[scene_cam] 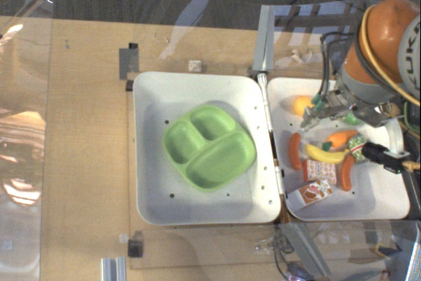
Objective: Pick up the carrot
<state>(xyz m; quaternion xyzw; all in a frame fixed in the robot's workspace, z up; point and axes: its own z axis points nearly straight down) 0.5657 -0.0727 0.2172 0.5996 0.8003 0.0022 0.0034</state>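
Right now I have the gripper [314, 112] hovering mid-right above the carrot [342, 139], crowded beside a banana [325, 153]; its opening I cannot tell.

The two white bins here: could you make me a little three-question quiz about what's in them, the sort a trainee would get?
1. True or false: the green divided plate lies in the left bin.
2. Which thing lies just below the carrot in the camera view? A) banana B) spoon C) cup
3. Fill in: the small carton lies in the ____ bin.

Key
1. True.
2. A: the banana lies just below the carrot, in the right bin.
3. Right, near that bin's front edge.
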